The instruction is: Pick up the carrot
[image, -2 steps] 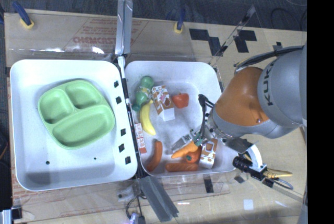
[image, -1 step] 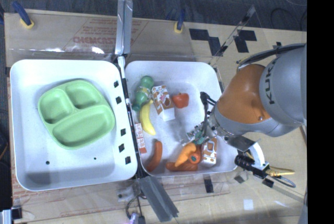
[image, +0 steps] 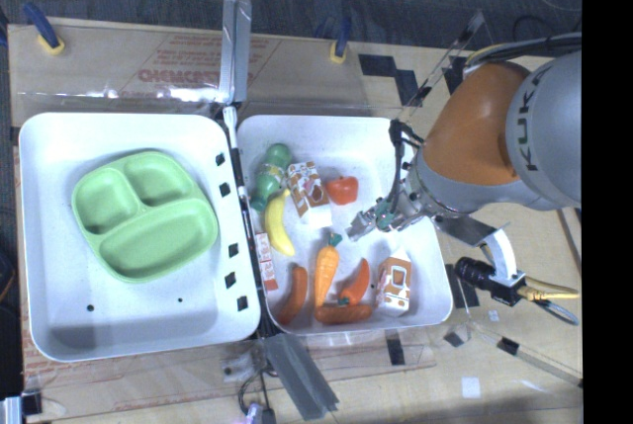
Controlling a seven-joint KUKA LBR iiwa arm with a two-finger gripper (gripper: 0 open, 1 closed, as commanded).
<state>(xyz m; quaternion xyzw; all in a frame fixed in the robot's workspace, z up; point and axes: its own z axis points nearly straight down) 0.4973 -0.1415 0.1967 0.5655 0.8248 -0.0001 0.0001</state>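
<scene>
Inside right bin [image: 297, 127]: one carrot [image: 325, 273], one banana [image: 279, 223].

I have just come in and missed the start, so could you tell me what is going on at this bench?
A grey KUKA arm reaches in from the right, and its gripper hangs over the right bin, just up and right of the carrot. The carrot lies among other toy food, including a banana and a tomato; nothing is between the fingers. The left bin holds a green divided plate.
</scene>
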